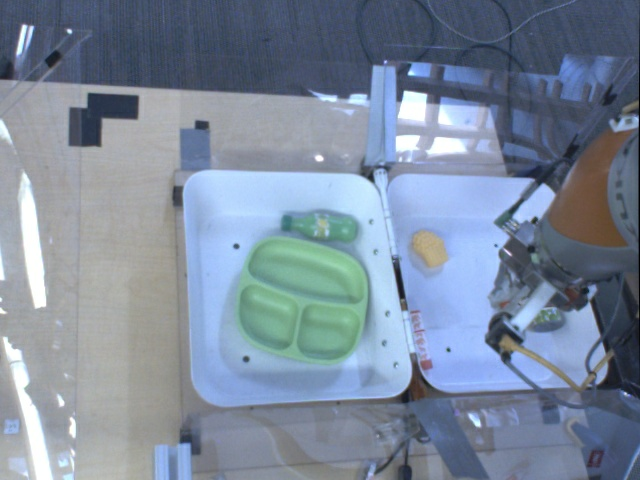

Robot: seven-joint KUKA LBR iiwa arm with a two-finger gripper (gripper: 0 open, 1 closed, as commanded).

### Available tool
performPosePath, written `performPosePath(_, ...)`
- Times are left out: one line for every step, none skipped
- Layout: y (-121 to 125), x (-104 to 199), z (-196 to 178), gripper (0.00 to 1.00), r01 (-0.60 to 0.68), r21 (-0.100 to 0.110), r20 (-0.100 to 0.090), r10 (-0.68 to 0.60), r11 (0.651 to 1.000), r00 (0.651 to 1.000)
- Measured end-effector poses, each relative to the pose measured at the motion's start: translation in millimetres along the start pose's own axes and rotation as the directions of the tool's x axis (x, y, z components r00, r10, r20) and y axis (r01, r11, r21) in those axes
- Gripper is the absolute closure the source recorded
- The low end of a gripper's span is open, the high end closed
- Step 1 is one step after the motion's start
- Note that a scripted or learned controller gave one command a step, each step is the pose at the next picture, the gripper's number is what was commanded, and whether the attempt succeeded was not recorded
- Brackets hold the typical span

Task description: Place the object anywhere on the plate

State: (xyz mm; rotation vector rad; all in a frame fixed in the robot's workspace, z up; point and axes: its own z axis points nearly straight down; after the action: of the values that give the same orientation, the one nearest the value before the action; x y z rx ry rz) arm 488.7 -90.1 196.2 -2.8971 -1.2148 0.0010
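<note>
Seeing the gripper [512,300] low beside the small green object [549,318] in the right bin [450,308], unable to tell whether it is open or closed, I am aiming to centre squarely over it before carrying it to the plate [245,303].

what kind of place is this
Probably a robotics lab bench: a robot arm over the right bin, a matching left bin beside it, loose cables on the carpet behind.
</note>
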Motion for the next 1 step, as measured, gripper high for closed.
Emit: performPosePath(5.3, 54.1, -8.4, 1.00, 0.028, 0.000, 0.001, -0.028, 1.000, 1.000)
